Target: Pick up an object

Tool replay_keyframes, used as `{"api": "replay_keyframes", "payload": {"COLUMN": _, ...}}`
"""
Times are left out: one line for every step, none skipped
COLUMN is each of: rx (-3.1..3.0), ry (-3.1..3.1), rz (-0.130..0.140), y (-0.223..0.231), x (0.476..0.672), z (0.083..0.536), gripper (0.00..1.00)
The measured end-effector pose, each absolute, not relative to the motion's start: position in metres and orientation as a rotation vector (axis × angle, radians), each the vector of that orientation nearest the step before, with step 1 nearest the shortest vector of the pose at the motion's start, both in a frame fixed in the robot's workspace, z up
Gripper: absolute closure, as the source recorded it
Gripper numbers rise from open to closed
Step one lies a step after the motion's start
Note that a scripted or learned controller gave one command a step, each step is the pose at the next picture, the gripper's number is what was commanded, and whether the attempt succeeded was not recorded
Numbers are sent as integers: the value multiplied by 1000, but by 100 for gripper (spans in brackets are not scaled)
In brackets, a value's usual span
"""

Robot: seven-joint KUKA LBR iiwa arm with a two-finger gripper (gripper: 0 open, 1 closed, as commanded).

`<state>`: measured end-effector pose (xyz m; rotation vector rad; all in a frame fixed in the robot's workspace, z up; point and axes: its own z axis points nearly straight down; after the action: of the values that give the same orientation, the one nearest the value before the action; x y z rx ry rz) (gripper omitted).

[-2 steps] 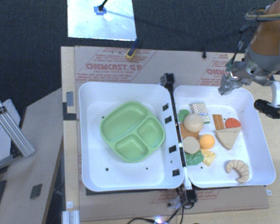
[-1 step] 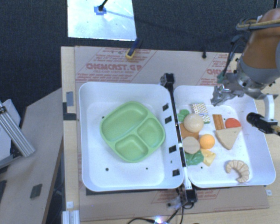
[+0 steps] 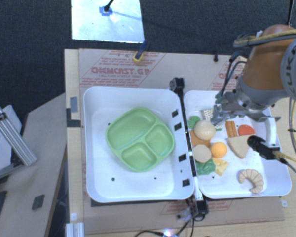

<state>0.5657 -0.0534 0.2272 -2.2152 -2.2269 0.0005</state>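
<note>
Arm: the grey KUKA arm (image 3: 276,58) with the orange band comes in from the right and hangs over the back of the right bin (image 3: 276,181).
Claw: the claw (image 3: 218,113) sits low by the bin's back-left corner, just above a round beige bun-looking thing (image 3: 204,130). Can't tell how its tips are set, too dark and small, and nothing is visibly in it.
Objects: toy food piled in the right bin, mostly on its left half. There's an orange ball (image 3: 218,149), a tan wedge (image 3: 238,146), a red piece (image 3: 245,130) and a croissant (image 3: 251,179).
Croissant axis: curved, long axis running roughly left to right, lying near the front edge, apart from the pile.
Left bin: the left bin (image 3: 96,181) holds a green divided plate (image 3: 139,139), turned at an angle.
Writing: the brown sheet (image 3: 121,69) on the surface reads "CHEMCAST" in red, plus smaller print too blurry to read.
</note>
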Motion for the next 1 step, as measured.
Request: {"api": "replay_keyframes", "payload": {"rx": -2213, "ry": -2228, "rz": -1, "y": -30, "x": 557, "z": 233, "gripper": 100}}
